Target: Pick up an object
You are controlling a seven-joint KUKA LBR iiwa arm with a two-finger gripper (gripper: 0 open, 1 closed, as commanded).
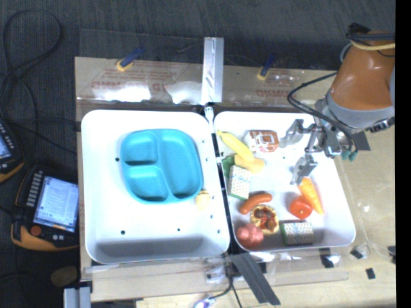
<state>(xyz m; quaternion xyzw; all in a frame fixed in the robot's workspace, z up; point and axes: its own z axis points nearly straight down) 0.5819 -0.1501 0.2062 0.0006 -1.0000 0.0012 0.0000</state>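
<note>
The gripper [299,151] is seen hanging over the right bin [343,217], its fingers spread apart with nothing held between them, and the carrot [311,194] lies just below. Going left to right: a blue divided tray [160,164] is parked in the left bin [96,191], and a small pale yellow piece [203,199] is tucked by that bin's right wall. In the right bin, a banana [235,147], a checkered packet [239,183], a hot dog [255,202], a red apple [250,235], a small pizza [264,217], a white-and-red packet [263,140], a tomato [300,208] and a grey sponge block [297,232] are scattered about.
</note>
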